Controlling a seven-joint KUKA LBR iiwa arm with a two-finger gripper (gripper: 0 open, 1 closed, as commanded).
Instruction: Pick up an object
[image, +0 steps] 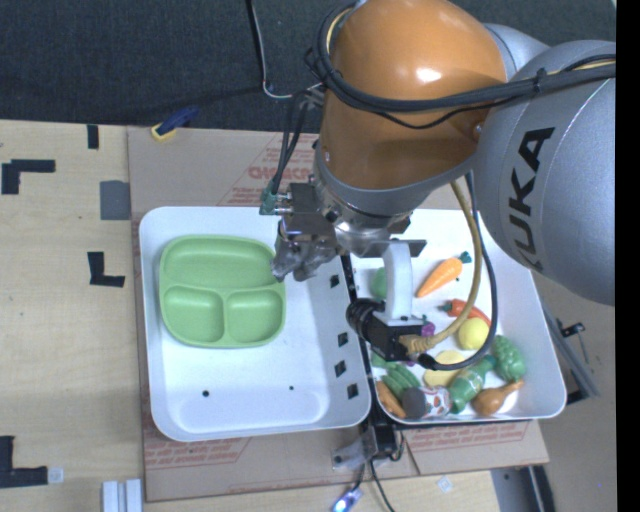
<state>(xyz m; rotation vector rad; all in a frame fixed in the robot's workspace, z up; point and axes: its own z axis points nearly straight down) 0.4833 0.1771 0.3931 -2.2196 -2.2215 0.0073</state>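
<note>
Nearest the camera, the front of the right bin (536, 330) is crowded with toy food. A brown pear-shaped piece (490, 400) lies in the near right corner. A long green vegetable (468, 382) lies just beside it, and an orange piece (390, 404) sits against the near left wall. Behind these are a knobbly green piece (508, 355), a pale yellow slice (450, 356) and a rounder yellow fruit (472, 331); how much they overlap is hard to tell. Farther back, a toy carrot (440, 277) with a green top lies tilted on bare white floor, apart from the heap.

The near half of the left bin (158, 400) is bare floor with two small dark specks (205, 392). Its far half holds a green three-compartment plate (220, 290), lying flat with nothing in it.

The gripper (292, 262) hangs at the plate's far right corner, close to the wall between the bins. Whether it is released or clenched cannot be told, and no object is seen held in it.

Both bins stand on a cardboard sheet (200, 170). Beyond it, a small blue and yellow thing (175, 122) lies on the bench.
</note>
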